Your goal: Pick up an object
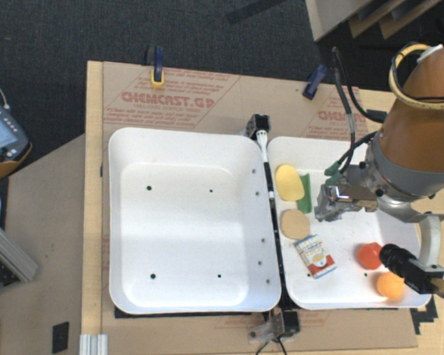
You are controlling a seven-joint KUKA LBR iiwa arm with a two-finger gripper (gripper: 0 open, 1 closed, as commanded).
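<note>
My gripper (328,209) hangs over the right bin (343,295), near its middle. Just left of it lie a yellow lemon-shaped piece (287,182) and a green strip (305,192) against that piece's right side. A tan round disc (295,224) sits below and left of the gripper. A small white, blue and red carton (315,257) lies towards the bin's front. At the front right are a red ball (367,255) and an orange ball (389,286). Nothing can be seen held in the gripper.
The left bin (132,159) stands beside the right one, joined along a black-clipped seam (269,207). Both rest on a cardboard sheet (182,94) held by blue clamps at the back. The arm's grey and orange body (427,111) covers the right bin's back right.
</note>
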